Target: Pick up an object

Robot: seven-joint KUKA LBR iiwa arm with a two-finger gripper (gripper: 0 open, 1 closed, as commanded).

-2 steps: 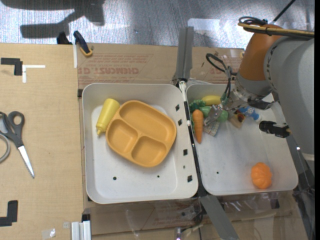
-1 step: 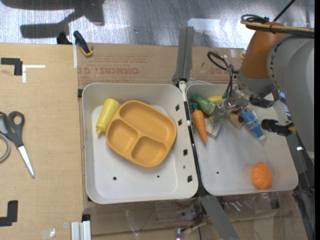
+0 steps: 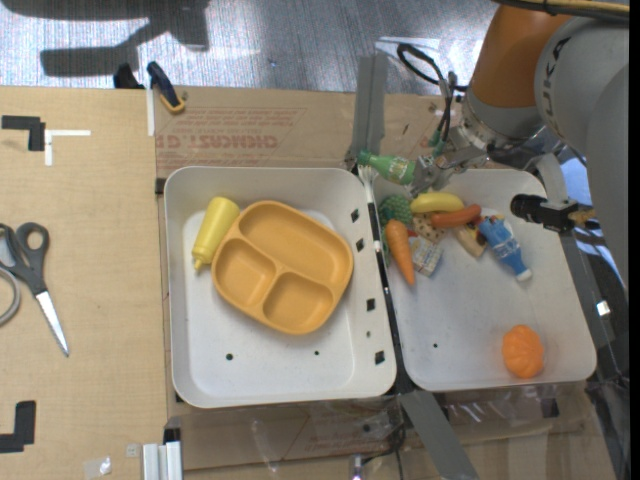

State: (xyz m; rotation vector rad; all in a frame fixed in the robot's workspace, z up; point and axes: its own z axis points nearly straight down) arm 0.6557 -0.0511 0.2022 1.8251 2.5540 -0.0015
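Grey arm with orange band (image 3: 520,48) reaching in from the upper right of the frame, its two-finger gripper (image 3: 432,173) hanging low over the back of the right-hand shallow white bin (image 3: 560,363). The gripper is meeting the green plastic bottle (image 3: 387,167) lying on the bins' shared rim; whether it is closing on that bottle cannot be told. The yellow banana-shaped toy (image 3: 437,203) and orange carrot-shaped toy (image 3: 400,251) are lying just below. Judged step: attempting the grasp. Next: confirming a firm hold, then lifting straight up.

End effector (image 3: 432,171) finger state unclear; arm (image 3: 560,48) cropped top-right.
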